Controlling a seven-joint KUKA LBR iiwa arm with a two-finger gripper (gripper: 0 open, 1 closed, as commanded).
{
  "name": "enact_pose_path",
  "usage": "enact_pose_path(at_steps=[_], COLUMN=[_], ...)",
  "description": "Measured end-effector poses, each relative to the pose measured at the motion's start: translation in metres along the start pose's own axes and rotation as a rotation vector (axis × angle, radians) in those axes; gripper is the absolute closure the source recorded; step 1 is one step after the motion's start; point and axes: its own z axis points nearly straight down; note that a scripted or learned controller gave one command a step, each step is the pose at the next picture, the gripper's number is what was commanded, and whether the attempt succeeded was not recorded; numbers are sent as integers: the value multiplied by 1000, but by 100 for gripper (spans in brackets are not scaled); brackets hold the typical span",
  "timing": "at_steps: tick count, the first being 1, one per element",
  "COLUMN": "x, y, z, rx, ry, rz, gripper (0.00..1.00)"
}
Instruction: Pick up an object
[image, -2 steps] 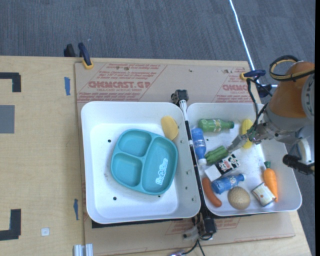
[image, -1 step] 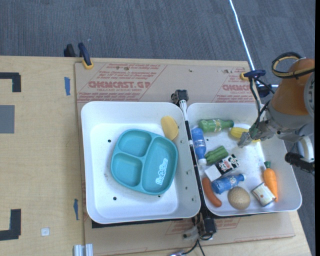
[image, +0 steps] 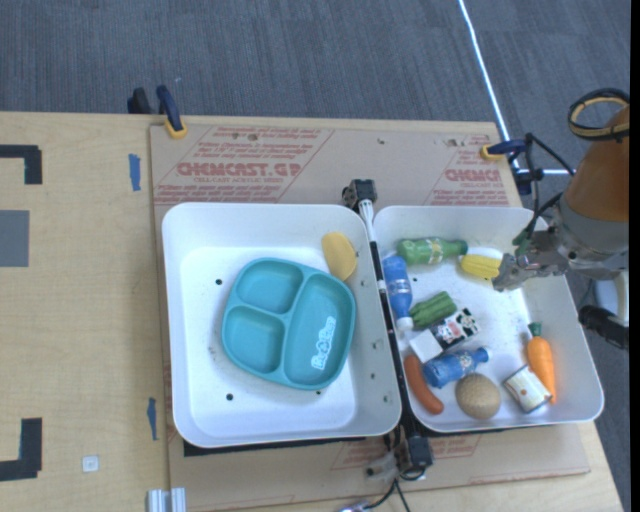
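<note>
Grey carpet surrounds your bench (image: 70, 300), a pale wooden top with a printed cardboard sheet (image: 300, 160) under 2 white bins set side by side.

Left bin (image: 190, 300): 1 teal divided plate (image: 288, 323) with 3 compartments, lying near the middle; 1 yellow lemon-like piece (image: 340, 255) just beyond the plate's far right corner, against the bin wall.

Right bin (image: 580, 360), where you see the candidates for picking:
- 1 green bottle (image: 430, 250) lying on its side at the far end
- 1 yellow corn piece (image: 481, 266) just right of that bottle
- 1 blue bottle (image: 397, 287) along the left wall
- 1 green vegetable (image: 433, 308) near the centre
- 1 black-and-white carton (image: 455, 328) touching a white block (image: 425, 346)
- 1 blue can (image: 455, 366) on its side
- 1 red sausage-like piece (image: 421, 384) at the near left
- 1 brown potato (image: 479, 396) at the near edge
- 1 small white box (image: 526, 389) beside it
- 1 orange carrot (image: 541, 364) along the right side

Gripper (image: 512, 272): you find it low over the right bin's far right part, just right of the corn piece. Nothing shows between its fingers; whether they stand apart or together cannot be told.
</note>
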Motion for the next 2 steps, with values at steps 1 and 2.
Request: enact_pose_path(at_steps=[1, 2], x=[0, 69], y=[0, -9], z=[0, 52], rx=[0, -4], ry=[0, 0], rz=[0, -32], gripper=[0, 0])
